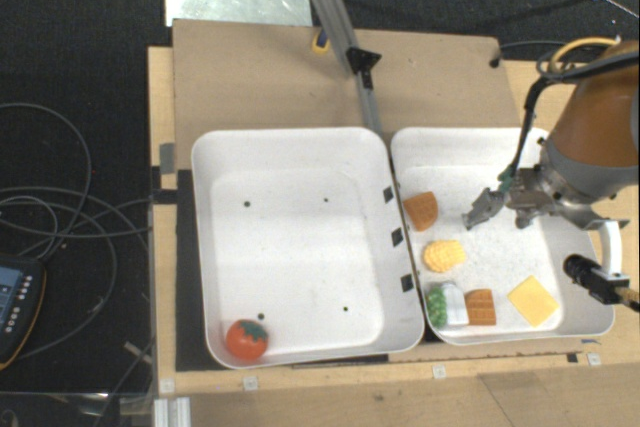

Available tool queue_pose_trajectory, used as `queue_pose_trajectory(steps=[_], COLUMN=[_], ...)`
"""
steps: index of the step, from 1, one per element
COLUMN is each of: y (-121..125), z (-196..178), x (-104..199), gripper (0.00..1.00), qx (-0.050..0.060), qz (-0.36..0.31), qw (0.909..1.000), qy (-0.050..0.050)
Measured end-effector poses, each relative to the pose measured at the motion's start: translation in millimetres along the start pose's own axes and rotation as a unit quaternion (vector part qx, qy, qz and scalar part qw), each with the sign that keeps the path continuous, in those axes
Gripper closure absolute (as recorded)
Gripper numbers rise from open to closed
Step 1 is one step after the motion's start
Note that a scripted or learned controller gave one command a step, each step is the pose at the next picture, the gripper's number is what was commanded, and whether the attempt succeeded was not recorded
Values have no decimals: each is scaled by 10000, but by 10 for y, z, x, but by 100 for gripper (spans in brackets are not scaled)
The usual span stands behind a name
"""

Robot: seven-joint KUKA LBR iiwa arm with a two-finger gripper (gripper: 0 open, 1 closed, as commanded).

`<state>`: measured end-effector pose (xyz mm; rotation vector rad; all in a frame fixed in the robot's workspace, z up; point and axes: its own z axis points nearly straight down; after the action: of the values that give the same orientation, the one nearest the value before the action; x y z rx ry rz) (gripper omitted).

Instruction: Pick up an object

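On the brown bench [250,75], the two white bins sit side by side, and I place everything relative to the right bin [455,147]. To its left, touching along the shared edge, is the left bin [290,155], with a red tomato [246,340] in its near left corner, well apart from the right bin. From the right bin's right side the grey arm [598,130] with its orange band reaches over the rim, and the gripper [484,208] hangs above the bin's middle, its dark tip angled toward the left bin; whether its jaws are spread or pressed together I cannot tell, and nothing shows between them. Inside the right bin, the yellow cheese slice [533,300] lies flat in the near right corner, turned like a diamond with its corners toward the bin's walls. A brown bread piece [421,210] lies near the left wall, just left of the gripper tip, its long axis running roughly front to back. Nearer the front, a yellow corn piece [444,256] lies with its long axis across the bin. Along the front wall a small brown block [480,306] stands beside a green and white piece [442,305], touching or nearly so. No readable writing shows on any item.
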<state>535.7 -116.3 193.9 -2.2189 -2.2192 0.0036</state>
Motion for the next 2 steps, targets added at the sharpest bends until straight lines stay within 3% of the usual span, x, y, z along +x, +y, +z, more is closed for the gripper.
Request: queue_pose_trajectory(steps=[2], y=[-34], z=[943], x=[68], gripper=[0], qx=[-42], qz=[-3], qw=[10000], qy=[9])
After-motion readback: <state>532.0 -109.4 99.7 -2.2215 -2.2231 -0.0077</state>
